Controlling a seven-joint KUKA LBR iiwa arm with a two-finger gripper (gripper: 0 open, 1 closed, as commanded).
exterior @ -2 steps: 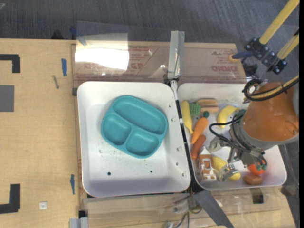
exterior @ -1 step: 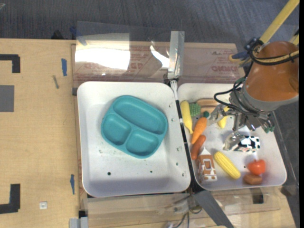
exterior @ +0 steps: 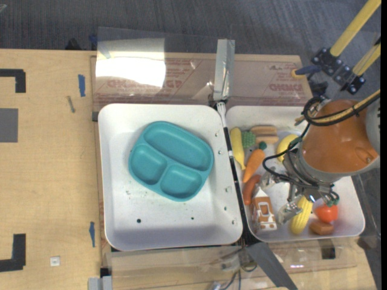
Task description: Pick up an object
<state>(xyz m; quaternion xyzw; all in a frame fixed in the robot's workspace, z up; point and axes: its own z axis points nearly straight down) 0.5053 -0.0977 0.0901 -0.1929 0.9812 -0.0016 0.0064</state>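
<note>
The right white bin (exterior: 357, 222) holds several toy foods. Among them are an orange carrot (exterior: 254, 161), a yellow corn cob (exterior: 301, 217), a red tomato (exterior: 328, 212), a small white and orange carton (exterior: 264, 211) and a tan bun (exterior: 264, 130). My arm, with its orange band (exterior: 335, 144), hangs over this bin. The gripper (exterior: 297, 206) is low in the bin's front part, just above the upper end of the yellow corn cob. It stands between the carton on its left and the tomato on its right.
The left white bin (exterior: 121, 222) holds a teal divided plate (exterior: 172, 160). More toys line the right bin's left wall: a yellow piece (exterior: 236, 148), a green one (exterior: 249, 140) and a red-orange one (exterior: 250, 187). A brown piece (exterior: 321, 228) lies under the tomato.
</note>
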